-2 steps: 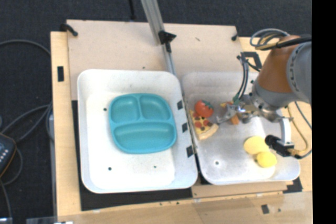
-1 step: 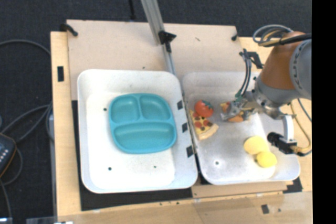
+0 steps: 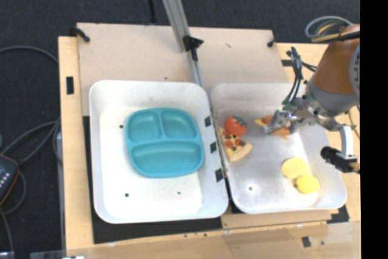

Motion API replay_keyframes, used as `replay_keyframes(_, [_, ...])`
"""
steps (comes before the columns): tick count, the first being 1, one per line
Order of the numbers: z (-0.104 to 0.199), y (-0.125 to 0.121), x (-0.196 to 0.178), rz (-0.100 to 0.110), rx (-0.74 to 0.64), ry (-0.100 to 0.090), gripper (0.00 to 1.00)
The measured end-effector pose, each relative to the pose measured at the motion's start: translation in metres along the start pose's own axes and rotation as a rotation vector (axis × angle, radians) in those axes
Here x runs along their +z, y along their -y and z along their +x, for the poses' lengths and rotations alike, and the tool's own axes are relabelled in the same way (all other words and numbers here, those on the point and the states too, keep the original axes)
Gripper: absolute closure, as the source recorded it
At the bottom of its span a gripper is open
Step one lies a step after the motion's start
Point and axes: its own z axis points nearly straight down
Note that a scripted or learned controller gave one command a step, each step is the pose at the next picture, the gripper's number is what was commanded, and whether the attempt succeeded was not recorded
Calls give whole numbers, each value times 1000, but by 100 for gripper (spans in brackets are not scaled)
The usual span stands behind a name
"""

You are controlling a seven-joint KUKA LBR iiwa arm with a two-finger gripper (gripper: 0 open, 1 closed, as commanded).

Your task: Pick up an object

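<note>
Yellow discs (image 3: 300, 175) sit at 5 o'clock in right bin (image 3: 254, 197); jaws' state unreadable over orange toy piece (image 3: 265, 122) at 1 o'clock—risk: glancing contact nudges it away.

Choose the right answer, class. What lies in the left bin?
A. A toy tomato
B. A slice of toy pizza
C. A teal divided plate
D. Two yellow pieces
C: the teal plate with its three compartments lies in the left bin, while the pizza, tomato and yellow pieces all lie in the right bin.
</note>
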Motion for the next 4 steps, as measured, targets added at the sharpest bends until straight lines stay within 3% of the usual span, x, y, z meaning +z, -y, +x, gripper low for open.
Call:
replay_keyframes(2, [-9,4,-105,-3,-5,2,100])
replay_keyframes(4, [107,-29,-110,3,-12,-2,100])
